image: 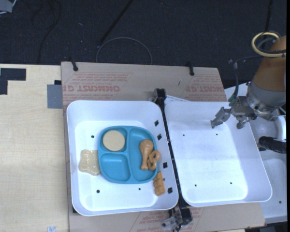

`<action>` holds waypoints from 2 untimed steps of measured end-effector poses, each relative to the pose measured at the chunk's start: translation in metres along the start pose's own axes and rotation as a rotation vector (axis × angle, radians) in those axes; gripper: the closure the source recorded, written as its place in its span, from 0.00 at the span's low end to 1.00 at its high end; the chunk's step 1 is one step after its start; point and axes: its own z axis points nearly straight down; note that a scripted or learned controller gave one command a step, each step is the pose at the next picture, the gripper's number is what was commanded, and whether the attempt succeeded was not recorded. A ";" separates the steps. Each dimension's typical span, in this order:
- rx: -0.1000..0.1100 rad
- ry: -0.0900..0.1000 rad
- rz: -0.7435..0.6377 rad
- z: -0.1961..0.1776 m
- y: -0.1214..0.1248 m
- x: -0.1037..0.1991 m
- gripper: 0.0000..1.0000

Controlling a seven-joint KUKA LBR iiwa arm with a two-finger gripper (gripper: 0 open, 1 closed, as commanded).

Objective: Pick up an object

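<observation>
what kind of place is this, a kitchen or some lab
Most likely a robotics lab bench, not a kitchen: two white bins on cardboard, toy food on a blue divided plate, and a robot gripper with loose cables.

Round tan cookie (113,140) in blue tray's (117,168) upper-left compartment, drumstick (146,152) and pretzel (153,159) in its right compartment

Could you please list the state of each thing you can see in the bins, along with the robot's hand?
hand: open, above the right bin's far right corner, holding nothing.
blue plate: flat in the left bin.
round cracker: lying in the plate's far left compartment.
drumstick: lying in the plate's right compartment.
pretzel: in the same compartment, against the drumstick.
toast slice: flat on the bin floor, touching the plate's left edge.
small brown piece: on the bin floor, near the plate's near right corner.
right bin: sitting level beside the left bin.
</observation>
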 end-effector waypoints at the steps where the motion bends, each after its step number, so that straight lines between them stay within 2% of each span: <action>1: -0.015 -0.003 -0.002 -0.009 0.003 0.000 0.00; 2: -0.010 -0.002 -0.002 0.037 -0.003 -0.002 0.00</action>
